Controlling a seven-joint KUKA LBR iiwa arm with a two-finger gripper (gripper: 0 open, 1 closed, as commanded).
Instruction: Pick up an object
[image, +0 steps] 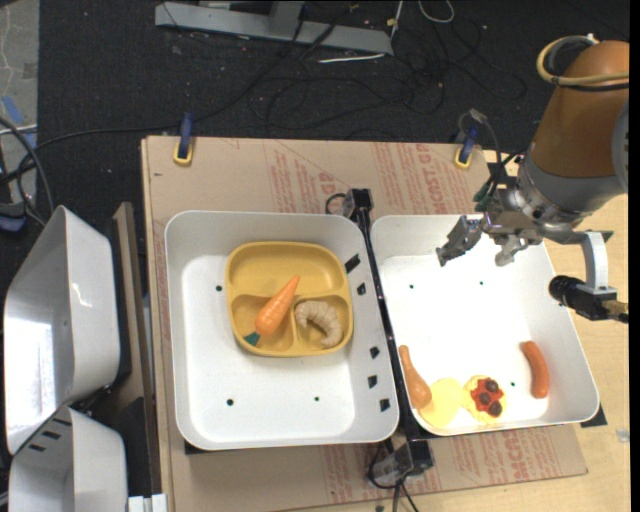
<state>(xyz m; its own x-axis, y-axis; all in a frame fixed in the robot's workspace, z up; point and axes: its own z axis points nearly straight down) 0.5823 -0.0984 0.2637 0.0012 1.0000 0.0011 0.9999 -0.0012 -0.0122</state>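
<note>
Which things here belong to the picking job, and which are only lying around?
For the job:
- end effector, above the right bin
- sausage, chicken leg and small pizza in the right bin
- carrot and shrimp on the yellow plate in the left bin

Lying about:
- cardboard sheet
- yellow clamps
- cables

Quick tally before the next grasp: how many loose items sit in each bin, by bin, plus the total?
Left bin, on the yellow plate: 2, a carrot and a shrimp
Right bin: 3, a sausage, an orange drumstick-like piece and a yellow piece with red topping
Total: 5
</note>
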